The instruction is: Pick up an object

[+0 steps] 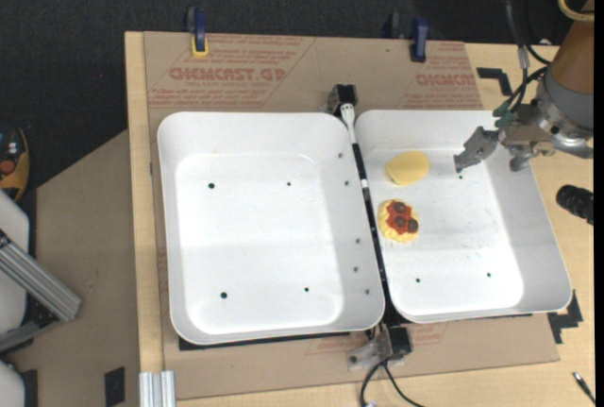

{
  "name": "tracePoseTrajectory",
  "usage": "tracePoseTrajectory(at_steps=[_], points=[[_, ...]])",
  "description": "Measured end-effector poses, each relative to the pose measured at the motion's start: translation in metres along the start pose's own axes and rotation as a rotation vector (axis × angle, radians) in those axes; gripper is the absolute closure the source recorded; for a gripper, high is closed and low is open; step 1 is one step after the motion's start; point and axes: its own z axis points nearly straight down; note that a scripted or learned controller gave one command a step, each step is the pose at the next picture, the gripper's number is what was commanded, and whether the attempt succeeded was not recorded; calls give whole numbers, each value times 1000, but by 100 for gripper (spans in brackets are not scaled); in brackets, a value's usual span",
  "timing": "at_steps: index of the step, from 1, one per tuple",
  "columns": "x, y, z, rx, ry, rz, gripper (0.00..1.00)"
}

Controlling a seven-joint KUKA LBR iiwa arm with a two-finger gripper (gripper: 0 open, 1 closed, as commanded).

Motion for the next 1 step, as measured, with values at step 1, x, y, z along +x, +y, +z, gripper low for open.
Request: tracePoseTrajectory(at_steps=[1], points=[[56, 8, -162, -22, -2, -8, 0]])
